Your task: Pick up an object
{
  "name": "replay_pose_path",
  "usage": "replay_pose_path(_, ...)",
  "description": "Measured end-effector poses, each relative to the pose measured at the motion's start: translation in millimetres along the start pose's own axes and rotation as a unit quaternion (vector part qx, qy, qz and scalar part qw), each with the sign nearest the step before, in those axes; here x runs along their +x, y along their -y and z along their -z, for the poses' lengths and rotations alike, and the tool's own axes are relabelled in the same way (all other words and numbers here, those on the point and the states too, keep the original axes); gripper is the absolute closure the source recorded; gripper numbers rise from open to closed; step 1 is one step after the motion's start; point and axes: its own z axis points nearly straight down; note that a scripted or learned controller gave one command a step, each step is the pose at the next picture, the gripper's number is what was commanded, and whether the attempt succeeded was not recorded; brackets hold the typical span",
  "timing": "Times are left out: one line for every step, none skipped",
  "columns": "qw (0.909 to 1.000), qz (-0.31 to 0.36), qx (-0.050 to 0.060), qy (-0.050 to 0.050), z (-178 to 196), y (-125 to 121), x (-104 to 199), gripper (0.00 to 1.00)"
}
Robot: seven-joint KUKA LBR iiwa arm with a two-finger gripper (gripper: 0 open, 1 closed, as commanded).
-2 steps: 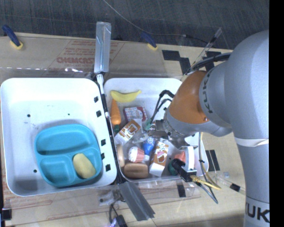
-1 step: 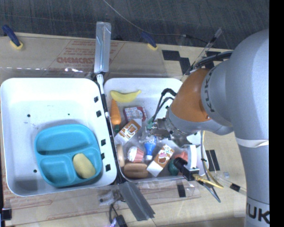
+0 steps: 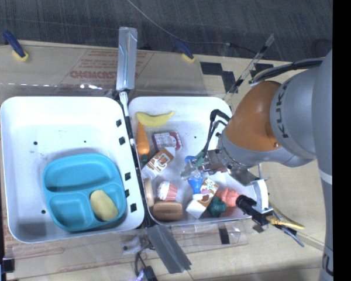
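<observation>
Gripper [image 3: 200, 164] is lowered into the right bin [image 3: 190, 105], over the pile of toy food crowded toward its near side. Whether anything has been grasped cannot be told; the wrist blocks that. Nearest candidates: blue item [image 3: 196, 183] and small carton [image 3: 208, 187], just beneath. Banana [image 3: 154, 119] and carrot [image 3: 142, 139] lie apart, easier to isolate. Left bin [image 3: 23, 113] holds a blue tray [image 3: 76, 177] with a potato [image 3: 104, 205].
</observation>
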Motion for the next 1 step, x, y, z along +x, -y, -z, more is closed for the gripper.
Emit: replay_pose_path(0.9956,-0.094,-0.001,0.0,111.4,2.7,-17.5,1.0)
